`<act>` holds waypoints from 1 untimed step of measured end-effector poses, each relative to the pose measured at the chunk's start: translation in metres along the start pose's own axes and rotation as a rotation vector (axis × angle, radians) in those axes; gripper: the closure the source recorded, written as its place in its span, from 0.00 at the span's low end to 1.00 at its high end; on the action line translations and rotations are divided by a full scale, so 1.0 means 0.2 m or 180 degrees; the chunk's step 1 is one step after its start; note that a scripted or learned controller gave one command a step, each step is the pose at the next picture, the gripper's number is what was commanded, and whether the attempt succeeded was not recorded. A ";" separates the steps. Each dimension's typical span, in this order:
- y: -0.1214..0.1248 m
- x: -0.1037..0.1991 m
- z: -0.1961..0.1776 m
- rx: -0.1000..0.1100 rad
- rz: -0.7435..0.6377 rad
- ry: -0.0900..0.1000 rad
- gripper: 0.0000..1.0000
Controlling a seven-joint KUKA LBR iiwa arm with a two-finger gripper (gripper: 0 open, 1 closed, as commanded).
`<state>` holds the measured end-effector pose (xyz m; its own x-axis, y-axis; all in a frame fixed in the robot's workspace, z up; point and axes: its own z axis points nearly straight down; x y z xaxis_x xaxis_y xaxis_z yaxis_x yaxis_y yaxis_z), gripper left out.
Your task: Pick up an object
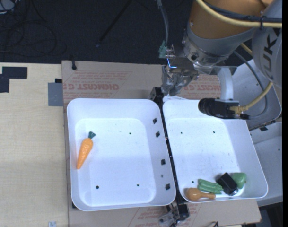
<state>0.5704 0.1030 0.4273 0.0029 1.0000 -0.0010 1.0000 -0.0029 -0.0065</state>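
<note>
Huddled in the right bin's (257, 155) near corner: orange toy pear (199, 194), green pea pod (210, 186), black block (227, 183) and a green piece (239, 178), touching or overlapping. Alone in the left bin (110, 109): toy carrot (84, 150). Farther back, above the bins' far rim, gripper (174, 85), finger state impossible to tell.

I see my bench (25, 141) bearing cardboard (110, 79) under two white bins (73, 126), side by side.

Grey arm (214, 41) — broad orange band, yellow hoses, black lettering on its casing.
</note>
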 end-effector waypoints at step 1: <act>0.06 -0.21 0.41 0.0012 0.0004 -0.0006 1.00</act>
<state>0.5811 0.0617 0.3452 0.0043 1.0000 -0.0029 0.9999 -0.0043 -0.0103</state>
